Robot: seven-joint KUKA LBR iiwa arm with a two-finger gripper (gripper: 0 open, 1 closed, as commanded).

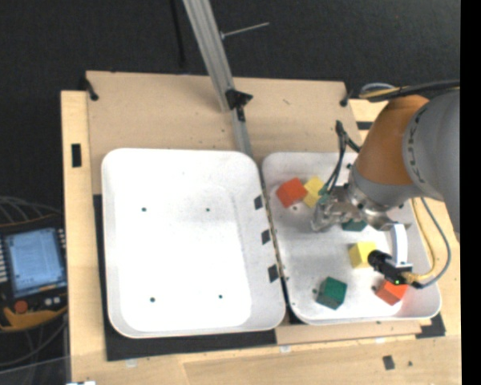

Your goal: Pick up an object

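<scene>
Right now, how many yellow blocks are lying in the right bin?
2. One yellow block lies near the bin's upper left, beside an orange-red block. The second yellow block lies lower, toward the right. The arm covers part of the bin, so another may be hidden.

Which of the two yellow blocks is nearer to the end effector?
The yellow block beside the orange block, left of the end effector.

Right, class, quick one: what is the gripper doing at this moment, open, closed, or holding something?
Gripper: low in the right bin beside the yellow block; open or closed cannot be told.
</scene>
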